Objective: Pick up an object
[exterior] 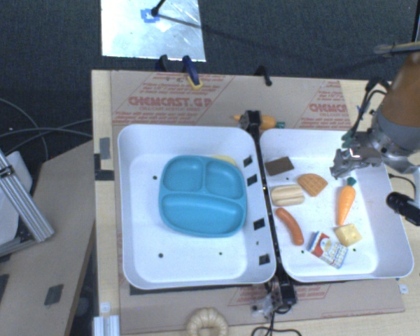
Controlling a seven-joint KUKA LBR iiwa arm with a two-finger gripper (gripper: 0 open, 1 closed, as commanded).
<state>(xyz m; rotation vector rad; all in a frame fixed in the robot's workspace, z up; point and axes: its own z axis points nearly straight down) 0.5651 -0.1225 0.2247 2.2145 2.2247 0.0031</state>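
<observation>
We look down on a bench with two shallow white bins side by side. The left white bin (136,208) holds a light blue plastic plate with three compartments (201,194), lying flat near the bin's middle. The right white bin (395,247) holds small toy foods: a dark brown flat square (279,165) toward the back left, a tan ridged cookie-shaped piece (312,183) beside it, a pale hot-dog bun (288,196) just in front, a reddish-orange sausage (290,226) lying slantwise below that, an orange carrot with a green top (345,202) standing lengthwise to the right, a pale yellow cheese wedge (348,235) near the carrot's lower end, and a small red, white and blue printed packet (327,249) toward the front.

The grey arm with its orange band enters from the right. Its metal two-finger gripper (347,161) sits over the right bin's back right area, just above the carrot's green top. We cannot tell how the gripper is set, and we see nothing held in it.
</observation>
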